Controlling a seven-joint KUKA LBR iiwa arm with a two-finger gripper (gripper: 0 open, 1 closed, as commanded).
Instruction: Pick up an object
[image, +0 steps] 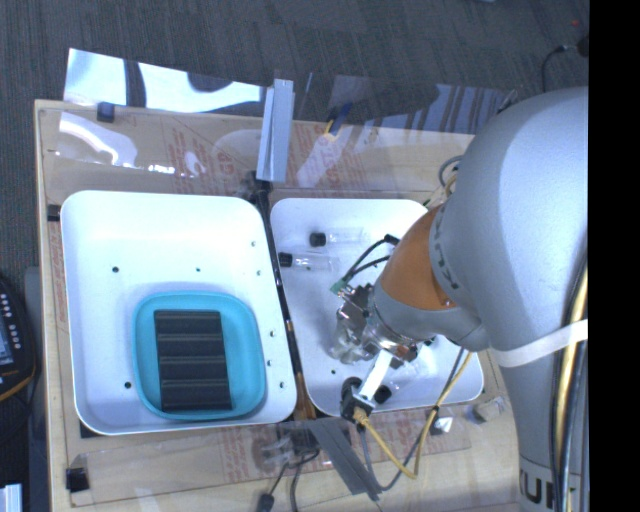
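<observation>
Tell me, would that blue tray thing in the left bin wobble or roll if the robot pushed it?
Probably not. The blue tray lies flat on the left bin floor, so it would likely slide. Its low, wide shape looks hard to tip. It's wide, so likely awkward to pinch.

The arm's base (545, 488) bears pale letters cut off at the edge, perhaps "KU".

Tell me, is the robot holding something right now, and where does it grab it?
It cannot be told. The gripper is down inside the right bin among small clear items, with nothing plainly between the jaws.
</observation>
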